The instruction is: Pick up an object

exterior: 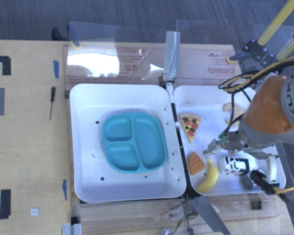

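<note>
While the grey and orange arm (267, 111) is reaching in from the right, it is hanging low over the right-hand bin (206, 99) on the desk (24, 146). Its gripper (235, 158) is pointing down into the bin's lower right part, among dark and white clutter that is too small to identify. Whether the gripper is open or closed, and whether it has hold of anything, I cannot tell, since the wrist is covering it.

Judging from this, the pick is not yet showing as done: nothing is visibly lifting clear of the bin, so the grasp and the lift are both looking like work that is left.

Three toy foods are lying loose in the right bin, to the left of the arm. A pizza slice (190, 125), pale yellow with red dots, is lying flat near the bin's left wall. Below it, a small orange waffle-like square (196, 163) is resting, and a yellow banana (209, 176) is curving just beside that, near the bin's front edge.

In the left bin (83, 102), a turquoise divided plate (134, 142) is sitting in the middle.
</note>
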`<state>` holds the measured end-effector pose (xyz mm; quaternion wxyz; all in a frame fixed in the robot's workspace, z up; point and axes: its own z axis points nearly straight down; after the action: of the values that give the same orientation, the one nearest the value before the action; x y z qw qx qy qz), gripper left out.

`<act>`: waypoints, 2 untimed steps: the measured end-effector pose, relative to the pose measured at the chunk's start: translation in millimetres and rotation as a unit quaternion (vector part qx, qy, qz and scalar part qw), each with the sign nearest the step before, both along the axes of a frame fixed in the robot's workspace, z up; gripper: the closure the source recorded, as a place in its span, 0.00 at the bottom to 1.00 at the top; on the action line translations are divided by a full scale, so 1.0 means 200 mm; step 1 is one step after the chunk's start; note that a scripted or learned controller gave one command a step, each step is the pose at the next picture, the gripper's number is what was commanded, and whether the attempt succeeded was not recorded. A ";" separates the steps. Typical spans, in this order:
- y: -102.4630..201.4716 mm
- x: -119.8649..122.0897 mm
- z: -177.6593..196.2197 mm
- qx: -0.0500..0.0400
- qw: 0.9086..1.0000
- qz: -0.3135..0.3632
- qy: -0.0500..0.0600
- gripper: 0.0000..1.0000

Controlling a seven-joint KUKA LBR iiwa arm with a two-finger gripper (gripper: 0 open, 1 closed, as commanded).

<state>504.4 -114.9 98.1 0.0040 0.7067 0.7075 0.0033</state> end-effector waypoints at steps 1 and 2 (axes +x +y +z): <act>0.09 -0.11 -0.05 -0.002 1.000 -0.002 -0.001 0.00; 0.10 -0.10 0.00 -0.002 1.000 -0.002 -0.003 1.00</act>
<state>483.8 -95.2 99.1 0.0075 0.7082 0.7059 0.0041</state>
